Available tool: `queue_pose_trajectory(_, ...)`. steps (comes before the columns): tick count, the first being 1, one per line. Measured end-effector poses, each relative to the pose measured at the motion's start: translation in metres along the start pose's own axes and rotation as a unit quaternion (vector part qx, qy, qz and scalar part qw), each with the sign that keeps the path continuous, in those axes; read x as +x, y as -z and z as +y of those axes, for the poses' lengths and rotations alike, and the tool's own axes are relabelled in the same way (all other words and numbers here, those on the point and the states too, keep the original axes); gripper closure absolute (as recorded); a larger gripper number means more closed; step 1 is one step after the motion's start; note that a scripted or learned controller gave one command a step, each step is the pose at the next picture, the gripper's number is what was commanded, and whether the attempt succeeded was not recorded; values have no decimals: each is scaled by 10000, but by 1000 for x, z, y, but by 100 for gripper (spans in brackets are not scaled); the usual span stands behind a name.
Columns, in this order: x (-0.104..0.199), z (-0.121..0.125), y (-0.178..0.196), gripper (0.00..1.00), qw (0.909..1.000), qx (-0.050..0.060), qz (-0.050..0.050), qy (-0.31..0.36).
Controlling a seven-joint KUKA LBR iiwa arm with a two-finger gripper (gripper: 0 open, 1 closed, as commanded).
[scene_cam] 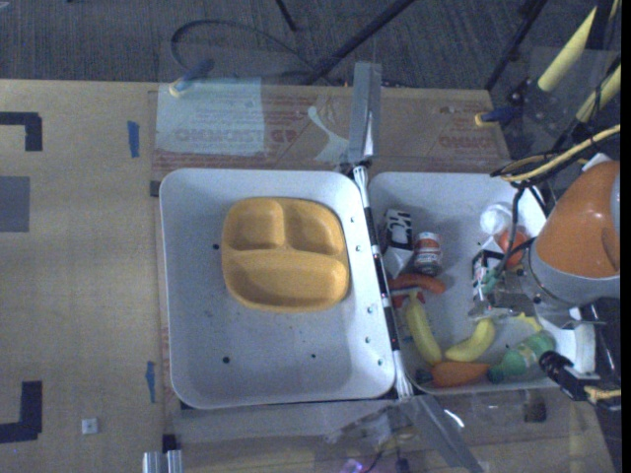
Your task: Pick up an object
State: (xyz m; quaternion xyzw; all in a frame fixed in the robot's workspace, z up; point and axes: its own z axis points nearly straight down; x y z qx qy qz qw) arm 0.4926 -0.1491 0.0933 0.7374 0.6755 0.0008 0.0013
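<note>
My gripper (491, 292) hangs low in the right bin (455, 187), on the grey arm with the orange band (582, 230) that reaches in from the right. Just below it lies a yellow banana (472, 343), and a second banana (423, 329) lies to its left. A small can (427, 252) stands left of the gripper, next to a black-and-white box (397, 231) and a red pepper (418, 284). An orange carrot (458, 372) and a green item (523, 359) lie along the bin's near wall. A white cup (496, 219) sits behind the gripper.
The left bin (187, 294) holds a yellow divided plate (286, 254) toward its back. A metal divider (367, 225) separates the two bins. Cables and yellow tubing run at the upper right, beside the arm.
</note>
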Motion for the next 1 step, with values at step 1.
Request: queue_pose_trajectory(1,68,-18,97,100,9989,11,5,462)
